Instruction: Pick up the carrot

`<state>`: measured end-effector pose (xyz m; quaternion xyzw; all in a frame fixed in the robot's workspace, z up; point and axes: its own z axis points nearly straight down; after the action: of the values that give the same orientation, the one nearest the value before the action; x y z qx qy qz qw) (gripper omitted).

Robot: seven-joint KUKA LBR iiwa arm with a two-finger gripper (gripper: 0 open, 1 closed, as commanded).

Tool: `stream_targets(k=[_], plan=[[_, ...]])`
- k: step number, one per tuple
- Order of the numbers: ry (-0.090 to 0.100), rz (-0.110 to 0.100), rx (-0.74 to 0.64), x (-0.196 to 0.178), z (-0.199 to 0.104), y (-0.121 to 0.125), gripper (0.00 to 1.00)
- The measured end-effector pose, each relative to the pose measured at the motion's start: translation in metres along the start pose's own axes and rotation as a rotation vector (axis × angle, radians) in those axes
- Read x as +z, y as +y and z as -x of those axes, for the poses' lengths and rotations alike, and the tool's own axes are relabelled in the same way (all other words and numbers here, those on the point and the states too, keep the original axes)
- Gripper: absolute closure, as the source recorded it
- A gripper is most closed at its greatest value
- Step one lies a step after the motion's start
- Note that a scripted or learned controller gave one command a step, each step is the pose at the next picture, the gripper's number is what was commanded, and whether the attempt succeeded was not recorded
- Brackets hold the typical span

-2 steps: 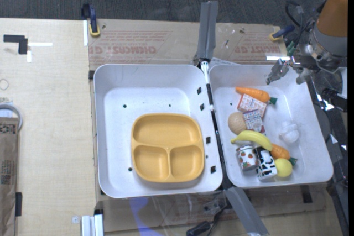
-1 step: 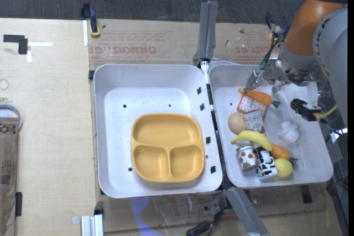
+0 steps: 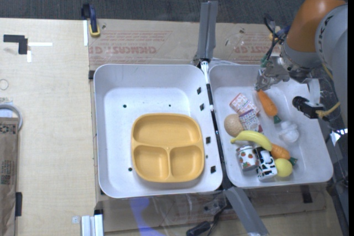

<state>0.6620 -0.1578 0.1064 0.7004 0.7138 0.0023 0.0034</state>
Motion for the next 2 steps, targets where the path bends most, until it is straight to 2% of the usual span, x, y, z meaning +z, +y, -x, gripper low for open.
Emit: stream_targets(k=[1,2], plan=[[0.001,-0.007,-0.095,-0.0935,-0.0777,-0.0006,1.00],[0.001,-0.009,-0.095,-0.0926,-0.0773,-0.0010,0.00]])
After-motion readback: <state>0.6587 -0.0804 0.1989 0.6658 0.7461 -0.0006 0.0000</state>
